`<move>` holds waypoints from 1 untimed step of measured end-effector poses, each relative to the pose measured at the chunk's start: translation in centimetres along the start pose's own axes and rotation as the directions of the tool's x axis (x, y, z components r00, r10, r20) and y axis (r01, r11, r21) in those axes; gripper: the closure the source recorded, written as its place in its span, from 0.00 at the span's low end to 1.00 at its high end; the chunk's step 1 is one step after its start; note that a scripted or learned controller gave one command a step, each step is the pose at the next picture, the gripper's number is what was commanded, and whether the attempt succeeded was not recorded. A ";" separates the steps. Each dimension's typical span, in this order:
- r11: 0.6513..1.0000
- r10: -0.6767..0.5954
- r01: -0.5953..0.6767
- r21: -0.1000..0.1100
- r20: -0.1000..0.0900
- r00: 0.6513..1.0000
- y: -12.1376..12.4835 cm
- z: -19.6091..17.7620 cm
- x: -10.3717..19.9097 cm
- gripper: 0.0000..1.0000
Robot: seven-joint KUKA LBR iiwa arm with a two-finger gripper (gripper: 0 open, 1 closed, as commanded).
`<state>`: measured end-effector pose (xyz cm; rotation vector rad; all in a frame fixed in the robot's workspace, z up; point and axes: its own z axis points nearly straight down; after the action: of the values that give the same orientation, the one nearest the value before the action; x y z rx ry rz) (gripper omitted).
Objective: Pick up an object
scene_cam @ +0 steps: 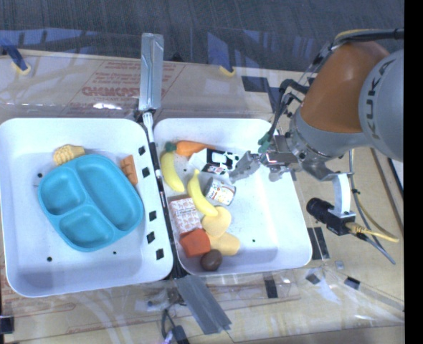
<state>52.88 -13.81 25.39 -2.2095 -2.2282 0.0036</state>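
Glossy white plastic bins (269, 242); smooth blue plastic tray (89, 203).

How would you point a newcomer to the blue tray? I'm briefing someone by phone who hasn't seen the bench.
Start with the left bin of the two white ones. The blue tray lies inside it, a rounded plate split into three compartments. It is the largest thing there and the only blue one; the corn cob and a small orange piece at its upper edge are far smaller.

Tool (246, 165) fingers blurred; orange piece (129, 168) half-hidden behind tray (89, 202).
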 end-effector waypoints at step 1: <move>0.995 -0.094 0.094 -0.010 0.005 0.996 -2.7 -8.4 -2.4 0.00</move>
<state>50.20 -16.26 33.76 -2.1087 -2.3374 -0.0037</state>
